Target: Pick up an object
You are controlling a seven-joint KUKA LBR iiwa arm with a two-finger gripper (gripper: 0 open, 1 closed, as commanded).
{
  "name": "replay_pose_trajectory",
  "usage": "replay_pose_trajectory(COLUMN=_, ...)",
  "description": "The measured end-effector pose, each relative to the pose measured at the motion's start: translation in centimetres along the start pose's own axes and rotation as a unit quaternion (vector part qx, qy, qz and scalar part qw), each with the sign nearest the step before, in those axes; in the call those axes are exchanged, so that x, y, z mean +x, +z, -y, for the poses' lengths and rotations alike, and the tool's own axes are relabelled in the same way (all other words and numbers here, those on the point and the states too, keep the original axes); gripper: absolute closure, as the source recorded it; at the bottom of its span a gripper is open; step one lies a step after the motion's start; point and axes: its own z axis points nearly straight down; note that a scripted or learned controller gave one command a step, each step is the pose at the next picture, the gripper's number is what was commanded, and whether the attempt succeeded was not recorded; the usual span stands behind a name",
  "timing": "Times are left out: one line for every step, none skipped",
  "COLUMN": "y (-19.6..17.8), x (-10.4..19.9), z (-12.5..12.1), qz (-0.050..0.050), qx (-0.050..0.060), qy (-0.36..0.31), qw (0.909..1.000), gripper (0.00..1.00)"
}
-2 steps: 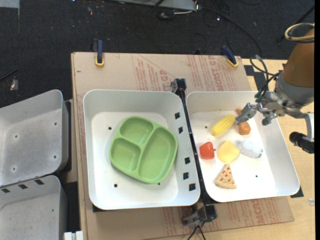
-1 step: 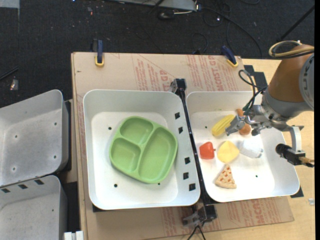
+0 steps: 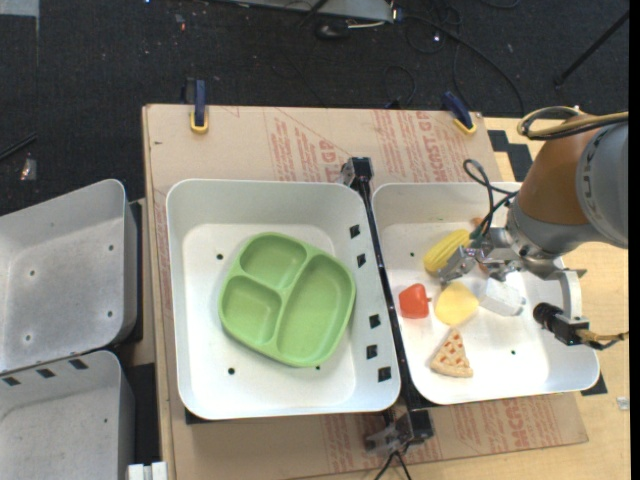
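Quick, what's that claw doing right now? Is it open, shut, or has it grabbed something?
Claw: cannot be told; it sits low in the right bin, beside the yellow corn and above the yellow round piece.

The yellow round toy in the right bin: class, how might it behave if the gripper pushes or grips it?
The yellow round toy looks smooth and rounded, so it would probably roll or slip aside when nudged. It lies close to the red piece and the pizza slice, so it may bump them. It looks small, likely light.

Green divided plate (image 3: 288, 297) in left bin (image 3: 190, 218), gripper (image 3: 478, 260) low beside corn (image 3: 446, 250) in right bin (image 3: 560, 368)
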Motion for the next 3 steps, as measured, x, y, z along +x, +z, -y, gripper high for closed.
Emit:
replay_pose_trajectory(y=-1.3, x=0.0, z=-0.1, qz=0.001, qx=-0.002, qy=0.0, qw=1.0, gripper=1.0)
replay_pose_trajectory(y=-5.5, x=0.1, z=-0.5, qz=0.001, qx=-0.004, qy=-0.001, qw=1.0, gripper=1.0)
replay_pose_trajectory(y=-10.2, x=0.6, z=0.2, qz=0.001, qx=-0.003, qy=-0.002, qw=1.0, gripper=1.0)
